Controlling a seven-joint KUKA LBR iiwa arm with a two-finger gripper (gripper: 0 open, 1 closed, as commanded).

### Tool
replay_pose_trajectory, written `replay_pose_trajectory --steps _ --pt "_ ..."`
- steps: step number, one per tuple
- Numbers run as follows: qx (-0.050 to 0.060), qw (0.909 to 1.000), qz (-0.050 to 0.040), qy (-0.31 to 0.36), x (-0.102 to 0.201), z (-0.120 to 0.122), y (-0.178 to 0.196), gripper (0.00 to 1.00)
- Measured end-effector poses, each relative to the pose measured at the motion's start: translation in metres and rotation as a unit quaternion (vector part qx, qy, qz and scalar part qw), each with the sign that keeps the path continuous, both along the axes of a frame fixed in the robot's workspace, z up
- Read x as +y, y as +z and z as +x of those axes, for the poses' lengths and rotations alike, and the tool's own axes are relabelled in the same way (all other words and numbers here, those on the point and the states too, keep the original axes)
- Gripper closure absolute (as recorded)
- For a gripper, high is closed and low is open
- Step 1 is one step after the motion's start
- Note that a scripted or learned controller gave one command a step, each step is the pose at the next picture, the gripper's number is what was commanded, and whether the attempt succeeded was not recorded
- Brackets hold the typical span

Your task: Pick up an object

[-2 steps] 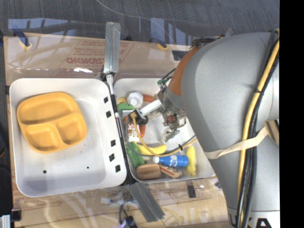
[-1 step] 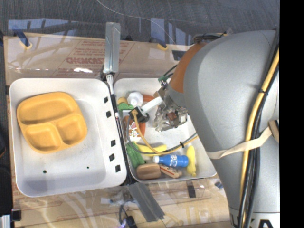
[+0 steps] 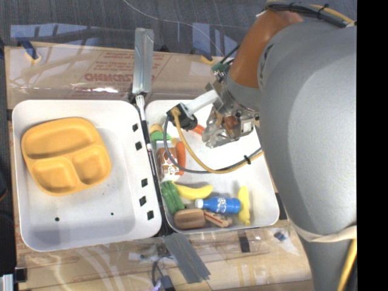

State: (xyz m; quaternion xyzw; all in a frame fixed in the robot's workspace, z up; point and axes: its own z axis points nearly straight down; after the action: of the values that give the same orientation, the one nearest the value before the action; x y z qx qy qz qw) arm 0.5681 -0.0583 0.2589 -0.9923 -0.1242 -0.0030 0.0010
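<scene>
My gripper hangs over the upper middle of the right bin, under the orange band of my arm, which fills the right side of the view; I cannot tell how it is set, since the metal parts at its tip blur together, and I see no object in it. A yellow and black cable loops from the wrist area down across the bin floor and back toward the right wall. The objects available for picking lie along the left and lower sides of this bin, apart from my tool: an orange carrot-like piece and a brown packet near the left wall, a green item above them, a green vegetable lower down, a yellow banana beside it, a blue and white bottle to the right of the banana, a second yellow piece just beyond the bottle, and a brown bun-shaped piece with a hot-dog-like piece at the bottom wall. The left bin holds a yellow divided tray in its upper left part. Both bins rest on a cardboard-covered bench, and a grey strip stands above the join between them
</scene>
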Motion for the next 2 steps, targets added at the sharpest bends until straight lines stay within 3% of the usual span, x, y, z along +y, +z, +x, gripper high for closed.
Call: replay_pose_trajectory --steps 1,2 --pt "0.007 0.9999 -0.0011 -0.007 -0.038 0.068 -0.044 1.0" --pt "0.007 0.9997 -0.0004 -0.022 -0.068 0.044 -0.048 1.0"
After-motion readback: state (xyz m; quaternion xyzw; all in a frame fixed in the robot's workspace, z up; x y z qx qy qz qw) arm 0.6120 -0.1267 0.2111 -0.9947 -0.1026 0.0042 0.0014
